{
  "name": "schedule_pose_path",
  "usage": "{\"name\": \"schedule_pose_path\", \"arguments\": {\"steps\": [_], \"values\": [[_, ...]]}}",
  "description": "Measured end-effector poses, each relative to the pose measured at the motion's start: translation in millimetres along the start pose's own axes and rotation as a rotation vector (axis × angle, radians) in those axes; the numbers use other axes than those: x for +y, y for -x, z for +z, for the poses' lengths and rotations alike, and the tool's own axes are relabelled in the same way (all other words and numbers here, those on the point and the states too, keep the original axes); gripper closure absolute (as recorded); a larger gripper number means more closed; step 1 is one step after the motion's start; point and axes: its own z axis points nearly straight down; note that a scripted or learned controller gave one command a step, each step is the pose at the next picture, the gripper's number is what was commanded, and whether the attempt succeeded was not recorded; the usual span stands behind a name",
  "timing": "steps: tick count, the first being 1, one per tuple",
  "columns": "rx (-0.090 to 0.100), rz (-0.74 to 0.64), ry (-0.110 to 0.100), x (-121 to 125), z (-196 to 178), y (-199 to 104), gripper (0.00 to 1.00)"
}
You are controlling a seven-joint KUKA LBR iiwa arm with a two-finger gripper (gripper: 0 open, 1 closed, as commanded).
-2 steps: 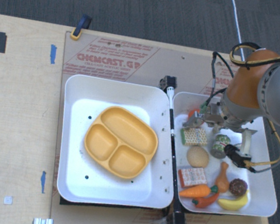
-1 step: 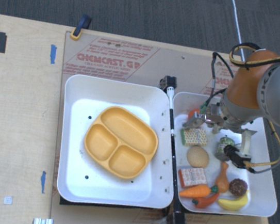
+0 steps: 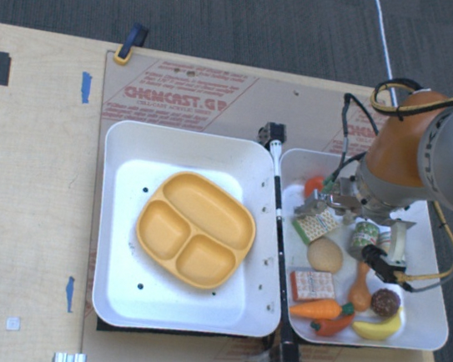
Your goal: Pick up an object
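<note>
The right bin [image 3: 435, 308] holds several toy foods. Among them are a green-checked packet [image 3: 315, 225], a beige egg-shaped piece [image 3: 325, 255], a green can [image 3: 364, 236], a red and white packet [image 3: 311, 284] and a carrot [image 3: 314, 309]. My gripper [image 3: 330, 203] hangs low over the bin's upper left part. It is just above the checked packet and beside a small red-orange piece [image 3: 314, 185]. The orange band [image 3: 399, 143] and grey arm hide the bin's back right corner. Nothing is visibly held.
The left bin [image 3: 124, 161] carries a yellow three-part plate [image 3: 196, 229]. An orange gourd-like toy [image 3: 360, 284], a brown ball [image 3: 385, 303], a banana [image 3: 380, 329] and a red pepper [image 3: 336, 326] crowd the right bin's front. A black divider [image 3: 276, 217] runs between the bins.
</note>
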Motion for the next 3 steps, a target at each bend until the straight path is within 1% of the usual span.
{"name": "schedule_pose_path", "arguments": {"steps": [1,3], "values": [[0.002,-0.001,-0.001,-6.3,-0.1,5.2,0.0],[0.0,0.0,0.0,-36.9,0.0,-2.1,0.0]]}}
